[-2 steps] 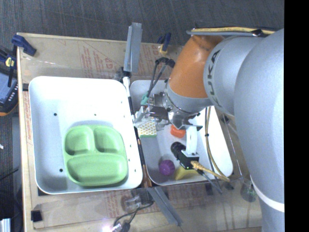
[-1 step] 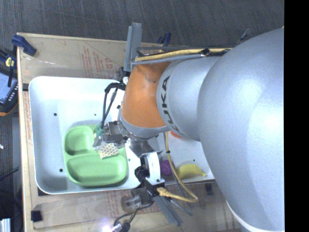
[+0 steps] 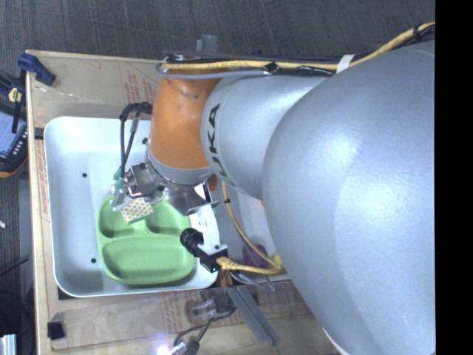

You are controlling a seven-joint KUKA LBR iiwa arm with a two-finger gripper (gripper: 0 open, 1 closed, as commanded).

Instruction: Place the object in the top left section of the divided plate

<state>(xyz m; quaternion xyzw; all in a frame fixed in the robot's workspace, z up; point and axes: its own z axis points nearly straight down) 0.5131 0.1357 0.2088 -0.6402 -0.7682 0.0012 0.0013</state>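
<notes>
Arm: my arm [image 3: 318, 168] reaches in from the right over the left bin [image 3: 70, 191].
End effector: my end effector [image 3: 133, 202] sits over the plate's upper left section; I cannot tell its state.
Object: a pale, speckled object [image 3: 136, 211] shows at its tip, over that section.
Plate: the green plate [image 3: 144, 261] lies in the bin.

Bright even overhead light, soft sheen on grey arm [image 3: 355, 183], mild blur, dim floor

arm [image 3: 347, 168]: bulky grey casing | orange band [image 3: 181, 128] above wrist | yellow and black cables along it
</notes>
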